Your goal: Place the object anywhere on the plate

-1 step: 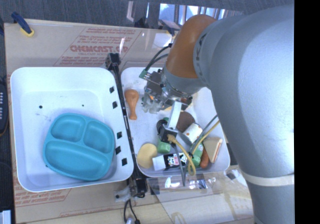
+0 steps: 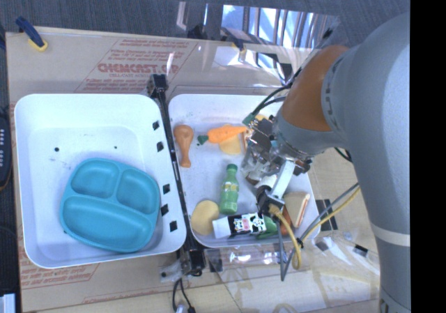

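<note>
Bench (image 2: 104, 67) bears left bin (image 2: 42, 116) and right bin (image 2: 209, 106).

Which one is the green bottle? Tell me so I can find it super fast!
Look at the right white bin, the one the grey arm reaches into. Near its middle, just left of the claw, lies a little green bottle with a yellow label. It sits between the orange carrot above and the cow-patterned carton below, and it is the only all-green thing there.
</note>
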Controlling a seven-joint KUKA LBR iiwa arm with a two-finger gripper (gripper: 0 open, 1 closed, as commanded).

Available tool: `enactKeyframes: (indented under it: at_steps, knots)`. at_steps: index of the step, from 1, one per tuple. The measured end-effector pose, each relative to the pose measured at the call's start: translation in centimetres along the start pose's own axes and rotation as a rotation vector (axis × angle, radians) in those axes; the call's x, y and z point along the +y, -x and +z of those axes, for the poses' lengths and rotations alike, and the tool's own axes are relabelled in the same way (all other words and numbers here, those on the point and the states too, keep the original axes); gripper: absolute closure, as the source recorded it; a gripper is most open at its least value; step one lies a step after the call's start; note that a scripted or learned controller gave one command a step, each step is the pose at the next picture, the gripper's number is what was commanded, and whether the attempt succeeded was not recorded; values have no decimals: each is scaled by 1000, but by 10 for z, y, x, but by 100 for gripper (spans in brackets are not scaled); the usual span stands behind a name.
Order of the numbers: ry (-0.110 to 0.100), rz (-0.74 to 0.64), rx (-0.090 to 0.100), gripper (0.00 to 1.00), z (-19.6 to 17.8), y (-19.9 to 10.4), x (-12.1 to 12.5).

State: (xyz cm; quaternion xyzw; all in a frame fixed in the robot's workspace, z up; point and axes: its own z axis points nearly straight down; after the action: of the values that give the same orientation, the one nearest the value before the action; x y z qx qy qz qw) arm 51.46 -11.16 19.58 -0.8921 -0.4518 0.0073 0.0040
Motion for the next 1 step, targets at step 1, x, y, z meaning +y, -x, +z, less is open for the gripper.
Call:
enactKeyframes:
  at_steps: [1]
  knots:
    - [-1,74,3,100,7,-67,-43]
